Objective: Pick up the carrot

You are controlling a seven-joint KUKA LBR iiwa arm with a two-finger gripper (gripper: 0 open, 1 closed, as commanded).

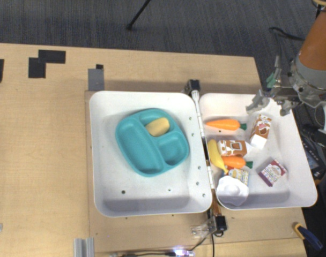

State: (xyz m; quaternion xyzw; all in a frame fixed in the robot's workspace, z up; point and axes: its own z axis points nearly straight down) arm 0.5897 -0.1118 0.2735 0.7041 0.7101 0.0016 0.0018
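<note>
Bins: two. Carrots: two. Plate: one. Potato: one. Banana: one. Cartons: two.

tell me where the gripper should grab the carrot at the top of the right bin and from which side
Best guess: grip the carrot across its thick orange middle, coming straight down from above. It lies flat, lengthwise left to right, its green end toward the brown carton, with bare bin floor behind it for a finger. The gripper hangs up and to its right.
</note>
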